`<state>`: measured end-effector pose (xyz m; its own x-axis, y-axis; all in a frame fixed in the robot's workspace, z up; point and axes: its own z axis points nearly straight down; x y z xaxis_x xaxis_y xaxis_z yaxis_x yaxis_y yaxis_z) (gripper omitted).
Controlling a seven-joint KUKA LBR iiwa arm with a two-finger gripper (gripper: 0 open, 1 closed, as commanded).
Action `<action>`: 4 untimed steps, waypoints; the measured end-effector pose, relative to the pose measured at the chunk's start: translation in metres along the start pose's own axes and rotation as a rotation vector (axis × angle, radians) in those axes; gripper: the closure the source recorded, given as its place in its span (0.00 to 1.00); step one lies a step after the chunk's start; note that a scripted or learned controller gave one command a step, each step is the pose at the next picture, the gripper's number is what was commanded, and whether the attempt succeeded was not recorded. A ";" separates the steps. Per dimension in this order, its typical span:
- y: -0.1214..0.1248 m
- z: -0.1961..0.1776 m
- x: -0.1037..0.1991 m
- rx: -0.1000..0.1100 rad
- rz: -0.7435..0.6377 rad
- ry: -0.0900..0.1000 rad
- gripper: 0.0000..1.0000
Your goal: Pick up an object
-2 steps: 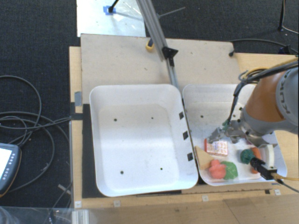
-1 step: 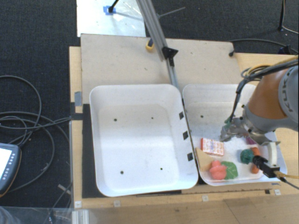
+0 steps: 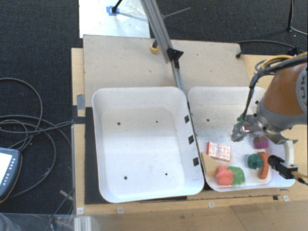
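Stock on table: two bins, one arm, six small items

Table [image 3: 211, 64]: flat, pale board top, matt, bearing both bins side by side.

Left bin [image 3: 103, 143]: shallow white tray, smooth and slightly speckled, rounded corners, a few small dark holes in its floor.

Right bin [image 3: 216, 102]: same white tray; all the small items lie in its near half.

Arm [image 3: 288, 97]: grey with a glossy orange band, reaching in from the right and low over the right bin.

Tool [image 3: 239, 133]: grey metal, hanging just above the bin floor, near the wrapped packet and the purple piece. Whether it stands apart or together cannot be told at this size; nothing is seen in it.

Wrapped packet [image 3: 219, 151]: flat rectangle, white with red print, lying just below the tool.

Red lump [image 3: 223, 175]: rounded, soft-looking, touching the green lump [image 3: 237, 175], which is crinkled and light green.

Orange stick [image 3: 263, 165]: slim, carrot-like, beside a dark green knobbly piece [image 3: 254, 161].

Purple piece [image 3: 261, 142]: small, rounded, partly hidden beside the wrist.

Step in hand, as judged: approach, with no object yet taken. The next move calls for settling on one item, probably the packet or the purple piece, centring over it, descending and closing. The flat packet offers little height to pinch; the lumps look easier.
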<state>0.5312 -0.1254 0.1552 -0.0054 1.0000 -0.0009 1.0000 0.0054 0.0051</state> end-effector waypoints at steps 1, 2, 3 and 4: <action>-0.007 -0.049 -0.002 -0.002 0.001 -0.001 1.00; -0.012 -0.096 -0.002 -0.002 0.000 -0.001 1.00; 0.006 -0.086 0.047 0.002 -0.004 0.002 1.00; 0.031 -0.092 0.087 0.001 -0.005 0.002 1.00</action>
<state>0.5614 -0.0381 0.2470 -0.0100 0.9999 0.0015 0.9999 0.0100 0.0041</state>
